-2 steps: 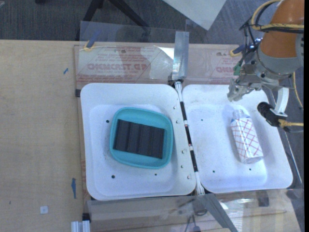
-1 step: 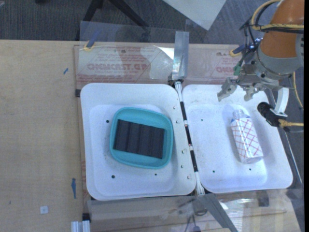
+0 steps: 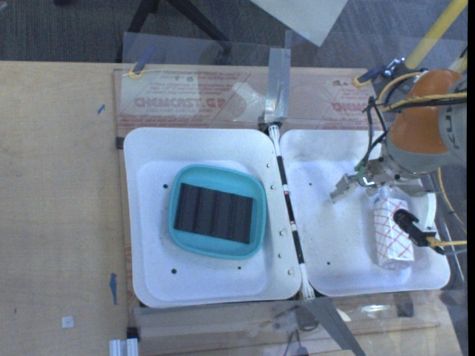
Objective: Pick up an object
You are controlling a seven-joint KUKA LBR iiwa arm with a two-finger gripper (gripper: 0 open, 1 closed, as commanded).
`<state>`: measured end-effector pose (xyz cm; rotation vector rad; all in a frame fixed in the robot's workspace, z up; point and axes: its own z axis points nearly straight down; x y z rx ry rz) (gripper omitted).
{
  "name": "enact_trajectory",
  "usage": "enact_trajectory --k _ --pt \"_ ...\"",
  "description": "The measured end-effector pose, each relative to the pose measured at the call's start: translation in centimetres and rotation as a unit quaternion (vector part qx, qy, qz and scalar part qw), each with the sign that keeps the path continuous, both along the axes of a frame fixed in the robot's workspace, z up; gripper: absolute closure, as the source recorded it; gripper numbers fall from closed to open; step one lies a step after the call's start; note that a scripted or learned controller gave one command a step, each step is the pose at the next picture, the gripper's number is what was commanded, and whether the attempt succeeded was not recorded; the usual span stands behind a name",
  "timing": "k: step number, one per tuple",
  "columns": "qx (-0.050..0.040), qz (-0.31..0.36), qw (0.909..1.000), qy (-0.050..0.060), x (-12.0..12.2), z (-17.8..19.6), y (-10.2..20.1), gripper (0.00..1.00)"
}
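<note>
Reaching in from the right, we see the arm (image 3: 419,124) bent over the right bin (image 3: 326,265), its gripper (image 3: 371,188) just beside a red-checked white packet (image 3: 390,239); finger state unclear.

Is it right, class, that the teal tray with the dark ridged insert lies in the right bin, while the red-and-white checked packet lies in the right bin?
Not quite. The camera view shows the teal tray in the left bin; the checked packet does lie in the right bin.

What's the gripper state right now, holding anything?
Gripper: cannot be told; it hangs over the right bin, beside the red-and-white checked packet, nothing visibly held.
</note>
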<state>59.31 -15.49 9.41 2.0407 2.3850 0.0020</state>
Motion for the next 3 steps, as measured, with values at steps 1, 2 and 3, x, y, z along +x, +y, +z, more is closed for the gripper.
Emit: enact_trajectory --k 1,2,3 --pt "-0.0003 0.005 1.0000 -0.002 5.7 -0.6 2.1 0.00" --pt "0.0004 -0.079 0.9969 0.002 0.3 5.0 -4.2 0.00" --pt "0.0001 -0.015 0.9999 0.000 -1.4 0.1 -5.7 0.00"
